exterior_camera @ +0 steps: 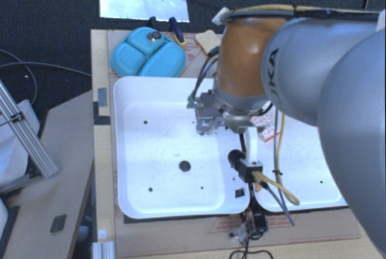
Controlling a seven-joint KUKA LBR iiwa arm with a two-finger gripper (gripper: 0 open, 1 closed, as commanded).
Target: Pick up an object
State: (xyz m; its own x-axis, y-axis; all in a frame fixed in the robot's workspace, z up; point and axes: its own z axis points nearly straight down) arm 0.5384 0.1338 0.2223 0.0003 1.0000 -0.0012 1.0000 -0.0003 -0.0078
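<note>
White plastic left bin [129,131]: one small dark disc [184,166] lies flat on its floor, front-centre, well apart from every wall. Prob. your pick target, since the other dark specks look like marks in the floor.

Gripper [208,121] hangs over the same bin's right-rear part, behind and right of the disc, nothing visibly in it. Spread or closed: you can't tell, the wrist blocks it.

Arm [301,70] crosses over the right bin [301,179], so most of that bin is hidden. A red-and-white item [263,122] peeks out near the shared wall.

Room: open floor all round the disc and no wall to foul a descent. Blue container [148,54] sits on the counter [104,191] behind the bin, out of the way.
</note>
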